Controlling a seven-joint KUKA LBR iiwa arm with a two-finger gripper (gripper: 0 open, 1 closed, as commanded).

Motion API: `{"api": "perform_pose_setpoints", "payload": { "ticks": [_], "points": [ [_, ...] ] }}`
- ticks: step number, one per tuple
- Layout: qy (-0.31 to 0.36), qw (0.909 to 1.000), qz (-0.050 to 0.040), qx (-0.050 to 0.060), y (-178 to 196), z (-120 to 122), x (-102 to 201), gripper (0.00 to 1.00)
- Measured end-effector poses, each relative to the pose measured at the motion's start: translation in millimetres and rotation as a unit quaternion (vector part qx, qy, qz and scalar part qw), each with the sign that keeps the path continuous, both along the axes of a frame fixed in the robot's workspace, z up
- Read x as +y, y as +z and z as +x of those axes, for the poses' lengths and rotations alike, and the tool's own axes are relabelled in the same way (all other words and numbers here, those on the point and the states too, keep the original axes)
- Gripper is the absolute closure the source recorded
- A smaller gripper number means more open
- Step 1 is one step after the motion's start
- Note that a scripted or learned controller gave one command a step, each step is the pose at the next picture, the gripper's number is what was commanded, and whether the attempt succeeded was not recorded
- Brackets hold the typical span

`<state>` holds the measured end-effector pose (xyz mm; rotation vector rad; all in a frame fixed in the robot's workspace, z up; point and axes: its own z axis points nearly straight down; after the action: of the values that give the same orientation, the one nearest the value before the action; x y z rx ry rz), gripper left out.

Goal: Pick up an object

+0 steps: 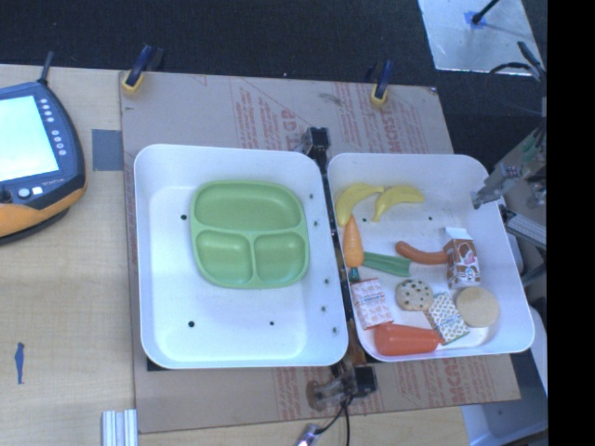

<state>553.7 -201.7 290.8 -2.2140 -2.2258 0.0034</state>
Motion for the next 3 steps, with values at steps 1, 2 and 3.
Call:
{"api": "perform_pose_setpoints", "payload": {
  "ticks": [1, 2, 3],
  "points": [
    [0.000, 1.0000, -0.0001, 0.002, -160, 25, 57, 0.00],
    [0.001, 1.0000, -0.0004, -0.001, -189, -53, 44, 0.00],
    [0.001, 1.0000, -0.0006, 0.000, -175, -5, 73, 0.00]
  ]
}}
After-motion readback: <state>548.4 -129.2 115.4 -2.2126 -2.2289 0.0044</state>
